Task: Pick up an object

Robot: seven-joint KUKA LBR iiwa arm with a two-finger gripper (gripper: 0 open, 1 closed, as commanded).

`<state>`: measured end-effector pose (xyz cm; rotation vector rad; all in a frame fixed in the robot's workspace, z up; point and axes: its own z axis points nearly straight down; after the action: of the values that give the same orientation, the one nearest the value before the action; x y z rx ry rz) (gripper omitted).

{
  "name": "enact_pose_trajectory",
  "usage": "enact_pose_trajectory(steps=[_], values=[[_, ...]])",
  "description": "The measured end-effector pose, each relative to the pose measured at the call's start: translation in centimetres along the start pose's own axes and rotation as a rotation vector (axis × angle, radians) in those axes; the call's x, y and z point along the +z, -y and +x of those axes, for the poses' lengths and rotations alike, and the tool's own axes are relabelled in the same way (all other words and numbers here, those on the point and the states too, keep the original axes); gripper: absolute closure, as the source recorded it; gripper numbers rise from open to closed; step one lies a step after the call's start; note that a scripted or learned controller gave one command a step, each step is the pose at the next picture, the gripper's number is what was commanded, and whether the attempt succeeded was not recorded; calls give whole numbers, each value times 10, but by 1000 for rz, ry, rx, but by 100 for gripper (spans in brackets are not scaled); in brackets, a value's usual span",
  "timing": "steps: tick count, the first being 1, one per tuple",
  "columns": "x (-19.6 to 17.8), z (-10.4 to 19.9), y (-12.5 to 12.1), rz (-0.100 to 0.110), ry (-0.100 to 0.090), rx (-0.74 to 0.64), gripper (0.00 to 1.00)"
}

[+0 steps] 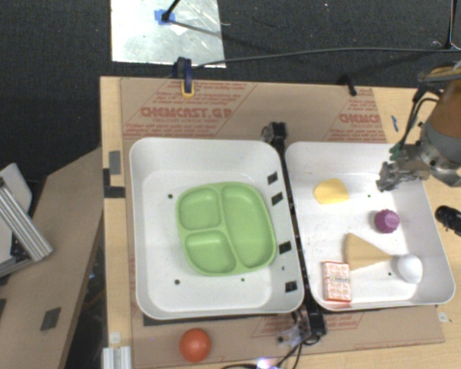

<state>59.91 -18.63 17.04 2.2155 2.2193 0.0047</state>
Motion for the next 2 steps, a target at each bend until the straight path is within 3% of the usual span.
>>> enact_pose_trajectory(steps=[1,2], values=[[-49,-1,-2,-1,0,-3,100],[-40,53,6,5,-4,-7,100]])
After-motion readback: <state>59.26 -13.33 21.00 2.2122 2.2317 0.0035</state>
